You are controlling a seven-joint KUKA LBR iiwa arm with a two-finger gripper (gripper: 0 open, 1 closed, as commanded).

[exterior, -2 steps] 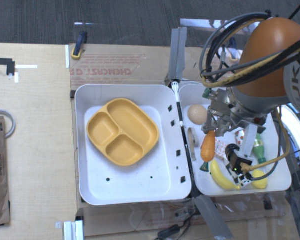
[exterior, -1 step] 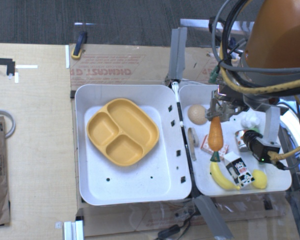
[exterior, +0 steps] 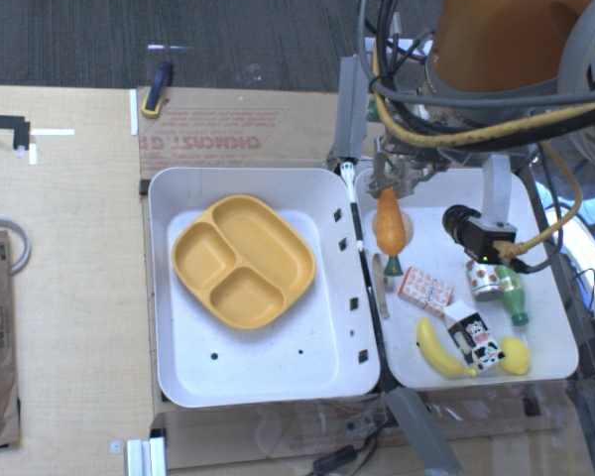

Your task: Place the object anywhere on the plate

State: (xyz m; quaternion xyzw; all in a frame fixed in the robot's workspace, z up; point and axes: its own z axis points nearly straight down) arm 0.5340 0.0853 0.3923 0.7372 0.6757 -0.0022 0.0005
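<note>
A yellow plate [exterior: 243, 259] with three compartments lies in the left white bin [exterior: 268, 365], with nothing on it. My gripper [exterior: 389, 188] hangs over the left edge of the right bin [exterior: 431, 241], just right of the divider between the bins. It is shut on the top end of an orange toy carrot [exterior: 390, 226]. The carrot hangs upright below the fingers, with its green tip pointing down near the bin floor. The carrot is to the right of the plate, one bin away.
The right bin also holds a red-and-white box [exterior: 425, 290], a banana [exterior: 438, 353], a small cow-print carton [exterior: 476, 337], a lemon [exterior: 516, 357], a can [exterior: 484, 280] and a green bottle [exterior: 513, 300]. Cardboard [exterior: 228, 127] lies behind the left bin.
</note>
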